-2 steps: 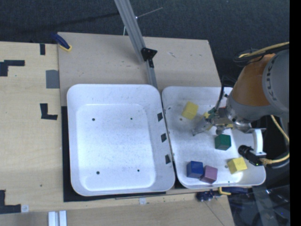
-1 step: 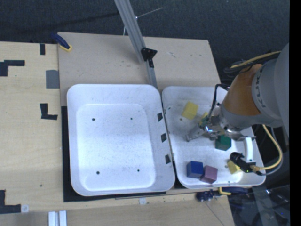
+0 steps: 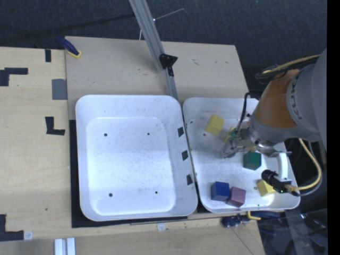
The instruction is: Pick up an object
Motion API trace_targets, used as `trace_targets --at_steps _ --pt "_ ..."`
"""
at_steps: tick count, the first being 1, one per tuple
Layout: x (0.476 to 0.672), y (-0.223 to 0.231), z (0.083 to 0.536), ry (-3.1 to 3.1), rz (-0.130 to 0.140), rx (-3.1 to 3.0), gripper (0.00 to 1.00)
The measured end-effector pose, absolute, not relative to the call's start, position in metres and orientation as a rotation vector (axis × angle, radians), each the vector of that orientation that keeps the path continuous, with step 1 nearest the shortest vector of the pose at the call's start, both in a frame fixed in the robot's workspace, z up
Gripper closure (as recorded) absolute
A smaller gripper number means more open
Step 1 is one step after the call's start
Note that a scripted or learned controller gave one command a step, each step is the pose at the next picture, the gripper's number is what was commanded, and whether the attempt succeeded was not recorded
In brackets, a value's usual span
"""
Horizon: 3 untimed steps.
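Note:
The right bin (image 3: pixel 204 195) holds a yellow block (image 3: pixel 214 125) near its back, a dark green block (image 3: pixel 252 160) at the right, and a blue block (image 3: pixel 219 190) beside a purple block (image 3: pixel 237 196) at the front. A small yellow piece (image 3: pixel 264 187) lies by the front right corner. My gripper (image 3: pixel 231 146) reaches down in the middle of this bin, just left of the green block and below the yellow one. No block shows between its tips.
The left bin (image 3: pixel 79 142) lies beside the right one. A slanted metal pole (image 3: pixel 151 31) crosses above the bins' back edge. Cables (image 3: pixel 313 169) hang by the arm at the right. A blue and yellow tool (image 3: pixel 69 47) lies at the bench's far left.

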<state>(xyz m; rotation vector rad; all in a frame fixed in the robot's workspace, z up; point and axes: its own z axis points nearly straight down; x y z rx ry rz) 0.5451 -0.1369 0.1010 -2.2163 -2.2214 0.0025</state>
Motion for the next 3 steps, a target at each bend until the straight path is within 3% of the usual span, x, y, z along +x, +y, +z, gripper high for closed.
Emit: trace_targets --at_steps 3 --pt "0.546 -0.145 0.269 -2.226 -0.003 -2.222 1.00"
